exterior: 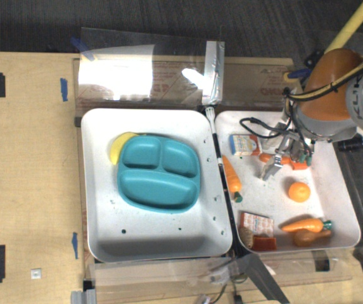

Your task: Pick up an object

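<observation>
Nearest the lens: carrot (303, 225) and small carton (257, 223) at the right bin's (343, 189) front edge. Orange ball (298, 191) mid-bin; second carrot (232, 177) along the divider. Hand (276, 163) low over the bin's back half; aperture cannot be judged. Nothing visibly gripped. Judgement: pick not yet made, grasp and lift remain.

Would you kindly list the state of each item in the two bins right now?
teal divided plate: right way up, in left bin, partly covering yellow item
carrot: lying against right bin's left wall
orange: resting loose
carrot with green top: lying flat
small carton: lying flat
pincer: low over right bin
</observation>
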